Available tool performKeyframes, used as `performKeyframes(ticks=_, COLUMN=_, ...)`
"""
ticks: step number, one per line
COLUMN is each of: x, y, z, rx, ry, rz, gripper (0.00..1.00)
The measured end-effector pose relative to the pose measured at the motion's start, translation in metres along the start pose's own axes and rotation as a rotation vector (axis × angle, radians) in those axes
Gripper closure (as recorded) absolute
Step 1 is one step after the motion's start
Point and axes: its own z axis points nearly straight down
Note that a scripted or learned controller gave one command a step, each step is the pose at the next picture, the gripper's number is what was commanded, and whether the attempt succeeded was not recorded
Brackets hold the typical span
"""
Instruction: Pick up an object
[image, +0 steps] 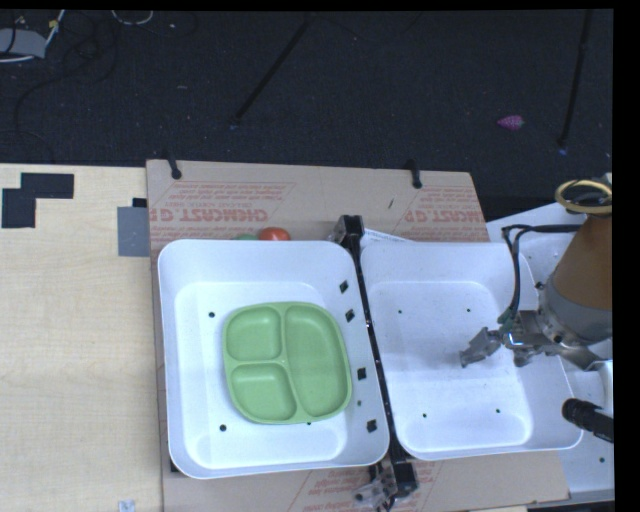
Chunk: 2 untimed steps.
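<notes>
A light green divided plate (288, 361) lies flat in the middle of the left bin (190, 290), with three compartments. My gripper (485, 347) hangs low over the right bin (440, 300), toward its right side, well apart from the plate. The grey arm with its orange band (590, 265) comes in from the right edge. I see nothing held at the gripper.
A small red object (274, 235) and a bit of green (245, 237) sit just behind the left bin's back rim, on the cardboard (300, 200). A black divider with clips (366, 340) runs between the bins. Light wooden bench (70, 340) spreads to the left.
</notes>
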Motion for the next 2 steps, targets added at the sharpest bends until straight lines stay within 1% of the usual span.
performKeyframes(ticks=1, x=-0.005, y=0.006, z=0.048, rx=-0.001, ry=0.000, rz=0.000, gripper=0.00)
performKeyframes(ticks=2, x=-0.006, y=0.006, z=0.036, rx=-0.003, ry=-0.001, rz=0.005, gripper=1.00)
